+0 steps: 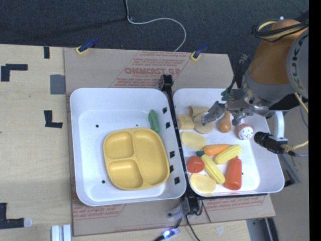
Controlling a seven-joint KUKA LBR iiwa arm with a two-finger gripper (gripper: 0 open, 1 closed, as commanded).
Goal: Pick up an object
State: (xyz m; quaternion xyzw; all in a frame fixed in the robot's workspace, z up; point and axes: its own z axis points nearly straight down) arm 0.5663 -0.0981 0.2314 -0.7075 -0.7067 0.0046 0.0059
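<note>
The grey arm with the orange band [275, 54] reaches over the right white bin [268, 177], its claw [223, 113] spread wide above the far part of that bin with nothing between the fingers. The left white bin [85, 134] carries a yellow divided plastic tray [135, 157] at its middle and a green toy vegetable [153, 120] beside its right wall. Toy foods crowd the right bin's left half: red sausage [232, 173], yellow corn cob [212, 168], orange carrot [216, 148]

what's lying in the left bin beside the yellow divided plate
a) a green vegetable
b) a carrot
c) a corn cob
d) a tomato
a: a small green vegetable lies in the left bin just past the upper right edge of the yellow divided plate.
</note>
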